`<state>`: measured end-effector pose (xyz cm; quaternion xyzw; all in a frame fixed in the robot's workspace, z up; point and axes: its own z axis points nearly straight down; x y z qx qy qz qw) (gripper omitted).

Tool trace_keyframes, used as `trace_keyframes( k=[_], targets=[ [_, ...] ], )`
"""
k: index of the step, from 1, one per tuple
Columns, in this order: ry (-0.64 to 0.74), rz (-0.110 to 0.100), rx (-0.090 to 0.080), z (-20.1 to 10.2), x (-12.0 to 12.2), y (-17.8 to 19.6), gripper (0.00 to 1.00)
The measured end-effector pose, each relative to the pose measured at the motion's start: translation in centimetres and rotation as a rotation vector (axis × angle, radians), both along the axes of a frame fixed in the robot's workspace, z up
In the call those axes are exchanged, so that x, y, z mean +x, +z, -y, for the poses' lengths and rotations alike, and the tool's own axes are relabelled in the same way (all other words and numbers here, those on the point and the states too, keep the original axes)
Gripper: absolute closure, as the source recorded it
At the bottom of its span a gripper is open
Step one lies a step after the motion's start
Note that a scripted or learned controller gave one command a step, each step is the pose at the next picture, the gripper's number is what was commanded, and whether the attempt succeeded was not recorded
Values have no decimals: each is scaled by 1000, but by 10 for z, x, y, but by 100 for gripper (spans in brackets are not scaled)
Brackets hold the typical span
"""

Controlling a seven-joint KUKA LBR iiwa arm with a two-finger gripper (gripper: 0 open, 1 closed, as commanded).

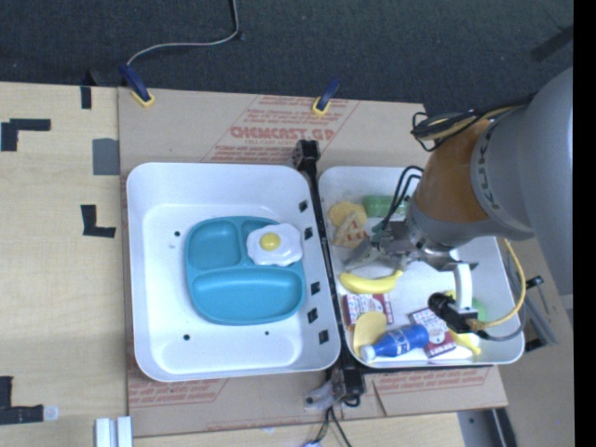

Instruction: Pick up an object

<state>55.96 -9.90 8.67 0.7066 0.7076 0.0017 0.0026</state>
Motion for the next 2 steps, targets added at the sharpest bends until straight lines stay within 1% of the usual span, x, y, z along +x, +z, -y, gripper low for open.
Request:
trace_keyframes(
  k=[1,2],
  targets=[
    [0,-1,0,-5,57,-1,0],
    [0,-3,0,-5,57,9,100]
  ],
)
